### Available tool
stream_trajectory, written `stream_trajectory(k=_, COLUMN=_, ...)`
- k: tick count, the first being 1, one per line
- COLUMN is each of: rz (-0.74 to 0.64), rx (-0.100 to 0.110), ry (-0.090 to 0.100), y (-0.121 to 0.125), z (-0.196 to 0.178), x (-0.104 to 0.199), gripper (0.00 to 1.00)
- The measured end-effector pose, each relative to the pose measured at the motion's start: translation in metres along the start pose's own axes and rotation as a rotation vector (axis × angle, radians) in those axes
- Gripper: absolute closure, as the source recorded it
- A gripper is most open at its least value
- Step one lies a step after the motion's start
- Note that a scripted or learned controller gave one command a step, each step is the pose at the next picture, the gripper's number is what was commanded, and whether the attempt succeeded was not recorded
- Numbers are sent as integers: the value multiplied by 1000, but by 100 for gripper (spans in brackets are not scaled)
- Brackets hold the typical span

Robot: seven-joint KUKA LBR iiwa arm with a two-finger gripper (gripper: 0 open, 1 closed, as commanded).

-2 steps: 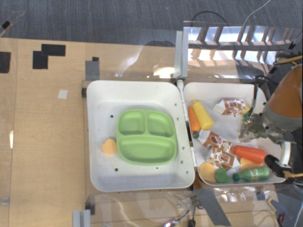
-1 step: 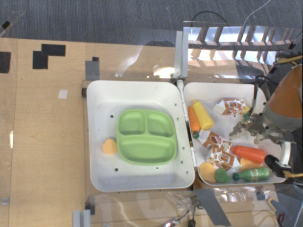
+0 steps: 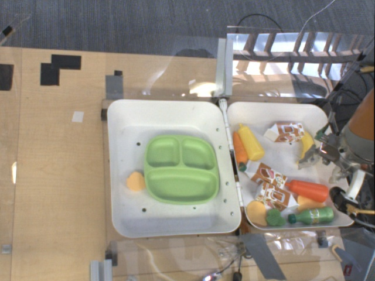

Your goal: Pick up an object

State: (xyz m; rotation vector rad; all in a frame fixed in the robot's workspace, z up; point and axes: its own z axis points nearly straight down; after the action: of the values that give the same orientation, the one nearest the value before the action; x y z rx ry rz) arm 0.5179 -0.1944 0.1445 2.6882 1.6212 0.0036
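My gripper (image 3: 326, 160) hangs over the right side of the right bin (image 3: 281, 111), open, with nothing between its fingers. A yellow banana (image 3: 306, 143) lies just left of it, and a red-orange carrot (image 3: 309, 189) lies just below it. Further left in this bin are a yellow bottle (image 3: 251, 142), an orange carrot (image 3: 239, 148) and two brown-and-white cartons (image 3: 271, 186). Another carton (image 3: 287, 132) lies near the back. Along the front edge sit a green bottle (image 3: 312, 216), a green ball (image 3: 275, 218) and an orange ball (image 3: 256, 209).
The left bin (image 3: 126, 157) holds a green divided plate (image 3: 181, 168) with a small orange fruit (image 3: 136, 181) beside its left edge. A metal rack (image 3: 293, 45) stands behind the right bin. Cables and the arm's body crowd the right edge.
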Motion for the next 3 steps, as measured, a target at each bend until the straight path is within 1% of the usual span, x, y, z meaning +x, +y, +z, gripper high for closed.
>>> stream_trajectory(k=1, rz=-33, rx=-9, ry=4, y=13, z=55, x=83, gripper=0)
stream_trajectory(k=2, rz=-327, rx=-13, ry=3, y=-26, z=54, x=103, gripper=0)
stream_trajectory(k=3, rz=-330, rx=-18, ry=7, y=-24, z=42, x=107, gripper=100)
